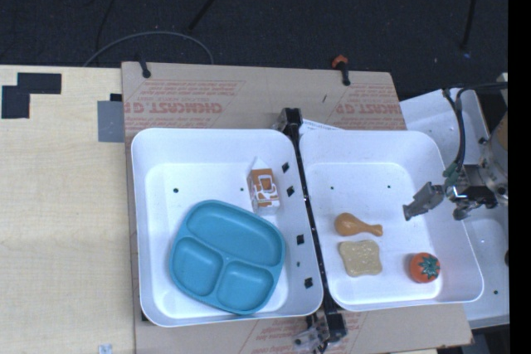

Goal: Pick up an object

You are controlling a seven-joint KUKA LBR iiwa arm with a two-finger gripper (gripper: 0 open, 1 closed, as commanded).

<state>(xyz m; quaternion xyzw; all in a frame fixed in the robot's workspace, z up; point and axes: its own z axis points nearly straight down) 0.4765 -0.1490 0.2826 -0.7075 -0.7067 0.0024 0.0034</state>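
The gripper point(440, 201) hangs over the right bin's point(390, 147) far edge, jaws apart and empty, apparently poised above the tomato point(423, 267) and drumstick point(358, 225)

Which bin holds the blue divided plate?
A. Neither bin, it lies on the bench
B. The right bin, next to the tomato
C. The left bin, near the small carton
C: the blue divided plate lies in the left bin, just below the small carton; the tomato sits in the right bin.

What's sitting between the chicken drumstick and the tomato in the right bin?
Camera view: bare white bin floor between drumstick and tomato; the toast slice lies just below that line.
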